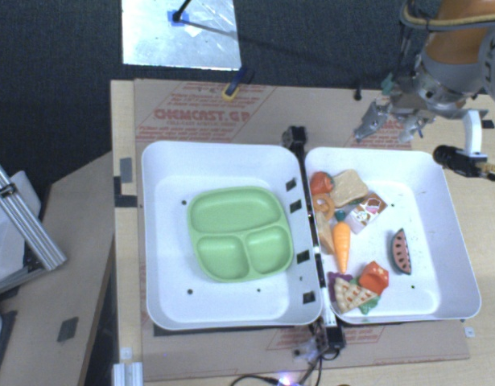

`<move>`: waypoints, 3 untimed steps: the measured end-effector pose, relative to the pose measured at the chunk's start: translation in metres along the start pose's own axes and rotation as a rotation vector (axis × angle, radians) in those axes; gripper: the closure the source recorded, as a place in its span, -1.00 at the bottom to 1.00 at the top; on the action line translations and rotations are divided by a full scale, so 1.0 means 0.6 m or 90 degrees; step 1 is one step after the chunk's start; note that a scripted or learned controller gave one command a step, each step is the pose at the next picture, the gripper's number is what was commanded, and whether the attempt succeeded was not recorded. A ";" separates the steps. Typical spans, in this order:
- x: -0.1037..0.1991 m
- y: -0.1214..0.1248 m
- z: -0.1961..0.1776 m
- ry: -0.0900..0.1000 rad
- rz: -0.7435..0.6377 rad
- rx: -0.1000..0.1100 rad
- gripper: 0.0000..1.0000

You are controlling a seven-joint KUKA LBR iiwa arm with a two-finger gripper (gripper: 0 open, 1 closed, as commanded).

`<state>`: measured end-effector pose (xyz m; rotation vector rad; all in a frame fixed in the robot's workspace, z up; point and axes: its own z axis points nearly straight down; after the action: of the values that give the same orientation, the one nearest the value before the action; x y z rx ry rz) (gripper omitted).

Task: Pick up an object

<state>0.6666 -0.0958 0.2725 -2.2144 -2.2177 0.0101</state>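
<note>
Toy food lies in the right white bin (448, 240): a carrot (342, 244), a bread slice (349, 186), a red tomato (320, 182), a small white and pink box (364, 213), a watermelon slice (401, 252), a red piece (374, 276) and a waffle-like wedge (349, 294). My gripper (389, 125) hangs over the bench just behind that bin's back rim, raised well above the toys. Its fingers stand apart, open, with nothing between them.
The left white bin (162, 215) holds a green divided plate (235, 233). Black clips run along the seam between the bins (299, 207). A silver sheet (183, 22) lies behind the bench, and a metal frame (22, 223) stands at the left.
</note>
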 end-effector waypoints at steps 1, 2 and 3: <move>0.000 0.003 -0.013 -0.001 -0.001 -0.007 -1.00; -0.003 0.014 0.086 -0.001 0.000 -0.006 -1.00; 0.005 0.014 0.157 0.000 -0.002 -0.006 -1.00</move>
<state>0.6741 -0.0927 0.1779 -2.2163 -2.2253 0.0013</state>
